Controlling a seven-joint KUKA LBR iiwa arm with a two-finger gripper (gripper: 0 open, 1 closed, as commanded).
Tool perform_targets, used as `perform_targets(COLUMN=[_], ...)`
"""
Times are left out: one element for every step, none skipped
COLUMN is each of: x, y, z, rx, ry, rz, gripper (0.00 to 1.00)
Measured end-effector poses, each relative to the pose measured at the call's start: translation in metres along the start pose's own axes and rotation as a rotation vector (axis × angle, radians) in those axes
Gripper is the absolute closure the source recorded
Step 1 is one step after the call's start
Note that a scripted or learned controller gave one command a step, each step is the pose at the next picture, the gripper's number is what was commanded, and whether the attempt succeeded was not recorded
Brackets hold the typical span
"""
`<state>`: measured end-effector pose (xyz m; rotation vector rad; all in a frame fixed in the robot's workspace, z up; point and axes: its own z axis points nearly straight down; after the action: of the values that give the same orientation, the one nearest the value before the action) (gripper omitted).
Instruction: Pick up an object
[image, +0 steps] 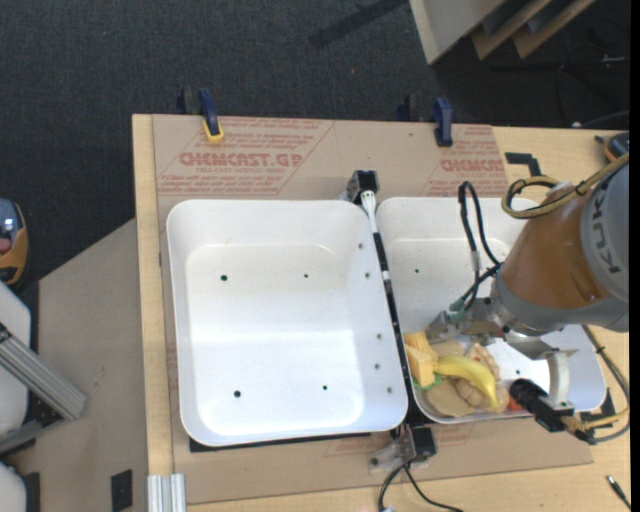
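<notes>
A small heap of things lies in the near left corner of the right bin (425, 215). It holds a yellow banana (472, 373), a pale yellow-green piece (420, 358), a tan rounded thing (455, 400) and a small red thing (516, 403). My gripper (447, 327) hangs low over the heap's far edge, just above the yellow-green piece. The grey and orange arm (555, 270) reaches in from the right and hides much of the bin's floor. Nothing shows held in the gripper.
The left bin (270, 300) stands beside the right one, with a dark divider strip (385, 285) along their shared rim. Two blue clamps (210, 110) (441, 118) hold the cardboard-covered bench at its back edge. Cables loop over the right bin's back.
</notes>
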<state>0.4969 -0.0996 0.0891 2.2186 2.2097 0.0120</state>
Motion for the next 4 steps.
perform_targets(x=[0.001, 0.053, 0.076, 0.147], y=[0.002, 0.001, -0.012, 0.042], z=[-0.010, -0.188, -0.345, -0.284], rx=[-0.002, -0.006, -0.008, 0.018], ry=[0.000, 0.003, 0.003, 0.003], rz=[-0.002, -0.011, -0.008, -0.011], gripper=[1.00, 1.00, 1.00, 1.00])
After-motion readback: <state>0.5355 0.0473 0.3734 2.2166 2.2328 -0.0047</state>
